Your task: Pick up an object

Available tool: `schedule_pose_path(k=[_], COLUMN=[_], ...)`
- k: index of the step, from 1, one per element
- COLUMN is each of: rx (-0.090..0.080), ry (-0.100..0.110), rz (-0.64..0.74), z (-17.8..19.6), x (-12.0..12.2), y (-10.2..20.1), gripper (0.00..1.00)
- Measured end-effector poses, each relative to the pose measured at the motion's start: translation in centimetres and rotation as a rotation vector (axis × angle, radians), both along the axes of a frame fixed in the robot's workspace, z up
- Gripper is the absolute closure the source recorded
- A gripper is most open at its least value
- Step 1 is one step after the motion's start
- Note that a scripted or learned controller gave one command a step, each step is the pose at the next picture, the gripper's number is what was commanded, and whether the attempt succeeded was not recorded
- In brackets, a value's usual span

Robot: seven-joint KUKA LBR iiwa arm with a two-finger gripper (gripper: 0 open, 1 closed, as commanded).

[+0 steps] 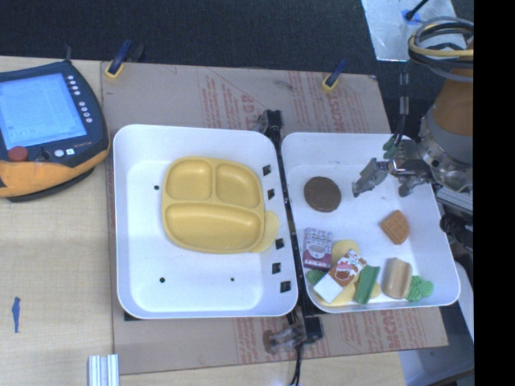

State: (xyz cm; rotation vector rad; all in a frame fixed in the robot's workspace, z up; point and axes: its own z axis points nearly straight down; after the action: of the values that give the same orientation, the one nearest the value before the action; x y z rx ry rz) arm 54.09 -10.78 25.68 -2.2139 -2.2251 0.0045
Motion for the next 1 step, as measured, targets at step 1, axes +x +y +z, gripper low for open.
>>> schedule_pose_path(k=[1], rx=[0.0], ry=[0.003], rz=[0.004], z=[-8.47], x=[4.75], y=[1.29], gripper=[0.0])
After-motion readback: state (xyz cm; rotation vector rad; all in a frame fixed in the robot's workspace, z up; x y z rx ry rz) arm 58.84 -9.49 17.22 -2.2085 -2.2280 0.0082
